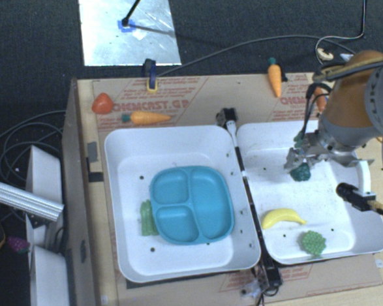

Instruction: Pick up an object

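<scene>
arm: I see it reaching in from the right over the right bin (374, 234), grey body, orange band above the wrist.
tool: tool (301, 164) is low in the upper-left part of the right bin, with a dark teal object (301, 172) right at its tips. I can't tell whether it is clenched or released, or whether the object is actually gripped.
right bin contents: yellow banana (283, 218) lying near the front-left, green bumpy ball (313, 242) just in front of it to the right. Both well apart from the tool.
left bin: left bin (125, 186) carries a blue divided plate (191, 204) with three compartments; a green piece (147, 218) lies touching the plate's left edge.
table: cardboard sheet (194, 100) under both bins. Red print on it, partly readable as "CHEMCAST"; the rest is too blurred for me to read.
loose items on cardboard: orange-red piece (102, 103) at the back-left, a carrot (148, 117) lying beside it, a second carrot (275, 79) at the back-right, a blue and yellow clamp (151, 75) on the back edge.
behind table: shiny metal sheet (129, 29) on the dark floor.
</scene>
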`<action>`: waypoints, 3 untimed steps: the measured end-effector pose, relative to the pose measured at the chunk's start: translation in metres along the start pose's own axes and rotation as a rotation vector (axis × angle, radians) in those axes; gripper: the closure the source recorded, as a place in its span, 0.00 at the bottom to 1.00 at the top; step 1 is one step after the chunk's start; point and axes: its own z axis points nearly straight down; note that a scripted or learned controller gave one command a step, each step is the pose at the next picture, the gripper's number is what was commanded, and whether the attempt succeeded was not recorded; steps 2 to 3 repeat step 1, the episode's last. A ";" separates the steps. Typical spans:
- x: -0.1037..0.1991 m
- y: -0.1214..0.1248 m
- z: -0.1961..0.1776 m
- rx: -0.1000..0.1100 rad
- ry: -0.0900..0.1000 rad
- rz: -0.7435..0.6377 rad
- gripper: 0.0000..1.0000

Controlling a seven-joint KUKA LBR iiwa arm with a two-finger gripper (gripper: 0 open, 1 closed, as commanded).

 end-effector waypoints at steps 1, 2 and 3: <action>0.086 0.008 -0.041 0.001 0.001 -0.001 1.00; 0.086 0.008 -0.041 0.001 0.001 -0.001 1.00; 0.086 0.008 -0.041 0.001 0.001 -0.001 1.00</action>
